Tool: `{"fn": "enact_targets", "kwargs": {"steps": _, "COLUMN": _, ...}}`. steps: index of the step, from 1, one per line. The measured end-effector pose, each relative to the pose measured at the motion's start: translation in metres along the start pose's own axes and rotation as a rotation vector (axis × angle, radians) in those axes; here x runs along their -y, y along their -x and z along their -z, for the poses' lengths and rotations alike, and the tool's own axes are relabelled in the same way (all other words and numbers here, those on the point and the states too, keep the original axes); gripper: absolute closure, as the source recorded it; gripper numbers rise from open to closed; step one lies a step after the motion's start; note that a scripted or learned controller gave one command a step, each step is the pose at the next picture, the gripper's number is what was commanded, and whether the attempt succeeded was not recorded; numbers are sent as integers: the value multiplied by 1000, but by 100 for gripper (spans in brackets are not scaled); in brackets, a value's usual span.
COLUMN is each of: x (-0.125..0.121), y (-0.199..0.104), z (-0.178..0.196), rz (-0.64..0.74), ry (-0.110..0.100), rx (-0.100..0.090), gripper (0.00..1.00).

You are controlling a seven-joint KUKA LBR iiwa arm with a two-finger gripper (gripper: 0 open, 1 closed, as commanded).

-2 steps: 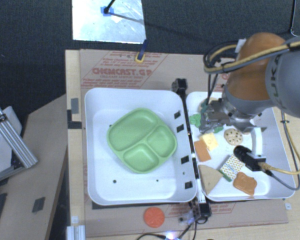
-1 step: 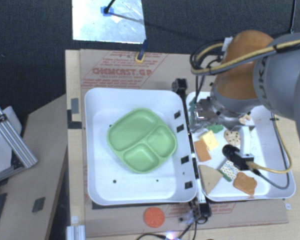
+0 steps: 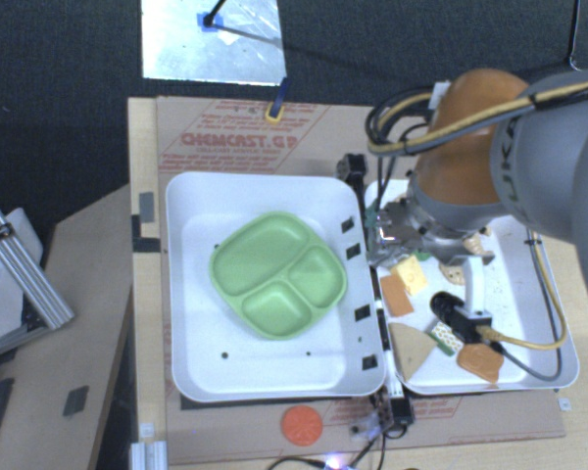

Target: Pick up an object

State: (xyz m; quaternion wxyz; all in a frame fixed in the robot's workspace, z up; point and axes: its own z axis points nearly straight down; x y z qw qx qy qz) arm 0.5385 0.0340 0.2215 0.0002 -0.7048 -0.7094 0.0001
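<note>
Toy food crowds the right shallow white bin on the counter, and my pincer hangs low under my grey wrist there, close to the wall shared with the left shallow white bin. Whether the pincer is spread or pressed together I cannot tell, because the wrist covers it. A small yellow square block lies just beside the pincer, touching a flat orange-brown slab. Farther from the pincer sit 2 more pieces, a tan triangular wedge and a brown toast-like piece. Well apart from the pincer, across that wall, rests a pale green divided plastic plate. I judge the yellow block my likely target, being nearest; the slab against it could spoil the grip.
</note>
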Motion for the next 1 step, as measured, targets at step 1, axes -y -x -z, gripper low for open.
{"fn": "enact_targets", "kwargs": {"steps": 1, "x": -11, "y": -2, "z": -7, "rz": 0, "ry": 2, "rx": 1, "gripper": 100}}
